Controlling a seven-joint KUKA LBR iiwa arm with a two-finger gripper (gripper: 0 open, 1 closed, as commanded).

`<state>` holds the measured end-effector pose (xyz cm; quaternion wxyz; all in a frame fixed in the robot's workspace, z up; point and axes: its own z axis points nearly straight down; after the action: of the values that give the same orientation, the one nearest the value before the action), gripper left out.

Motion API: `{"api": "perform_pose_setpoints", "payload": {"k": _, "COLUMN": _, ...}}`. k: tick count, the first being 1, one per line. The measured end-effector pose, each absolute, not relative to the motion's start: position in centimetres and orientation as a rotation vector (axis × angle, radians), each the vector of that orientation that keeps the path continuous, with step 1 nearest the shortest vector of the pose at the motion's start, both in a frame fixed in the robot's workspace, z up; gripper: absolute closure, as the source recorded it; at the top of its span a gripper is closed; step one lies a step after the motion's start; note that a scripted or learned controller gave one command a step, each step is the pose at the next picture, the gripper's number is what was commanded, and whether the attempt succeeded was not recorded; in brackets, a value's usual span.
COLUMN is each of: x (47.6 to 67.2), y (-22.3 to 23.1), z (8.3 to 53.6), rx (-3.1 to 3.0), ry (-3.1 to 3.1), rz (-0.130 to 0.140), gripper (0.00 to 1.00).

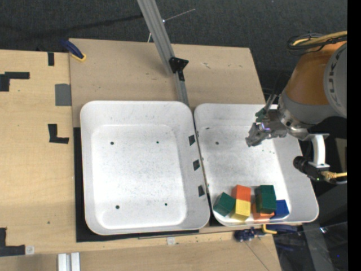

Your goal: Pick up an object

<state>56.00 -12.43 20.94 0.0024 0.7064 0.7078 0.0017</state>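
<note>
Gripper (255, 135) hangs over the upper part of the right bin (225, 117), nothing between its fingers, and I can't tell how they're set. Blocks (251, 202) huddle well apart at that bin's near edge — small, rigid, probably light; pinch flat opposite faces. Left bin (90, 117) alongside.

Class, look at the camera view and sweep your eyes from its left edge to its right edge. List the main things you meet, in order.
Small blue and yellow clamp on the wooden bench → shallow white left bin → dark green block → yellow block → blue block → grey arm with orange band.
</note>
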Motion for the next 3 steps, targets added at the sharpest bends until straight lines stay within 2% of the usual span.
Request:
{"api": "perform_pose_setpoints", "payload": {"k": 1, "x": 56.0, "y": -12.4, "z": 20.9, "rx": 2.221, "ry": 2.223, "rz": -0.001, "gripper": 1.00}}
{"api": "perform_pose_setpoints", "payload": {"k": 3, "x": 57.9, "y": -2.4, "z": 23.3, "rx": 2.215, "ry": 2.230, "rz": 0.002, "gripper": 1.00}}
